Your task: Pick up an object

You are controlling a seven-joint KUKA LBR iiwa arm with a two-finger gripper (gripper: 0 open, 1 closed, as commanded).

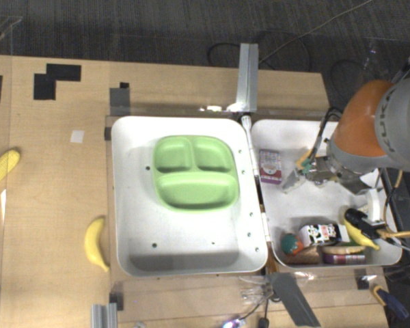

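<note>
I'm watching the gripper [302, 176] hanging over the middle of the right bin [287, 130]; I can't tell its state from here. Nearest candidate is the small purple-and-white packet [270, 167], lying just to its left against the bin's left wall, long axis running front to back. The other items are clustering along the near edge: a red-green toy [290, 243], a cow-print can [319, 234], a yellow banana [361, 232].
</note>
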